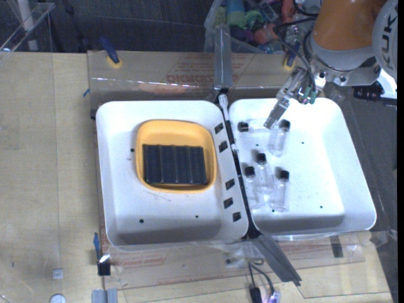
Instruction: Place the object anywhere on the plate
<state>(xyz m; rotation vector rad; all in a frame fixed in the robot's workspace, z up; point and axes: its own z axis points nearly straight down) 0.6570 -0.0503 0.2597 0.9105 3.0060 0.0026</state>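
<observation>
Item 1, bench (44,169): pale wood surface; small clips and a cable plug lie at its near edge below the bins, too small to identify; a clear sheet lies under the bins and extends past them.

Item 2, left bin (117,169): shallow, white, rounded corners; holds 1 yellow plate (144,137) with a raised rim, set a little left of the bin's centre; a dark ribbed rectangular insert (175,165) lies flat inside the plate and covers most of its floor.

Item 3, divider (228,163): a narrow strip with dark tabs running between the 2 bins, near to far.

Item 4, right bin (328,169): shallow, white; holds several small clear bottles (278,194) with black caps, grouped in its left half, well apart from the plate; the glass is nearly invisible against the white floor, so an exact count cannot be given; about 5 black caps can be seen.

Item 5, gripper (274,120): hangs over the far left part of the right bin, tilted, its tip just beside the farthest bottle; whether its fingers are apart or together cannot be told.

Item 6, arm (347,17): grey with an orange band, cut off by the top right corner.

Item 7, far side: a clear container of mixed coloured toys (259,11), shapes indistinct; dark backdrop behind.
</observation>
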